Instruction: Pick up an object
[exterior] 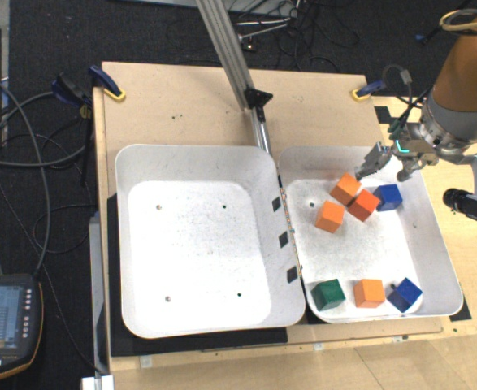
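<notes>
You see the hand (390,162) hovering with fingers spread and nothing between them, just above the upper cluster: orange cube (346,189), red cube (363,205), blue cube (388,196). Judgement: spread for descent onto that cluster.

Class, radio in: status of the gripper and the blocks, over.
Gripper open, holding nothing, above right bin. Nearest: blue block, red block beside it. Path clear.

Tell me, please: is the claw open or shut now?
Open. The claw hangs over the right bin with its two fingers spread apart, and no block sits between them.
</notes>
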Action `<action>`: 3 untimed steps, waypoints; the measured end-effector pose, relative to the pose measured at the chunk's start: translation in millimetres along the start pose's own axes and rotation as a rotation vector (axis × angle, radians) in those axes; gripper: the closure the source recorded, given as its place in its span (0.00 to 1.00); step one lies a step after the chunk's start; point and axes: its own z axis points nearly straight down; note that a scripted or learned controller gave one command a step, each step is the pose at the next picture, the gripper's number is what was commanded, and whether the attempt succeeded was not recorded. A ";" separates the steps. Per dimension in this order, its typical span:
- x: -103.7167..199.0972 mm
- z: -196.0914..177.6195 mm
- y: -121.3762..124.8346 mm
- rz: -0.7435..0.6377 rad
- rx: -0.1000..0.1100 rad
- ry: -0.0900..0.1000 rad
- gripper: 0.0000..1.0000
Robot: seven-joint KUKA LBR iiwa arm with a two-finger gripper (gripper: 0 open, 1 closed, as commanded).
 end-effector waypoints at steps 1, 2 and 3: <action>0.2 -2.9 1.0 -0.002 -0.004 -0.002 0.00; 3.5 40.4 -1.0 0.000 -0.001 -0.001 0.00; 6.9 83.8 0.1 0.000 -0.001 -0.001 0.00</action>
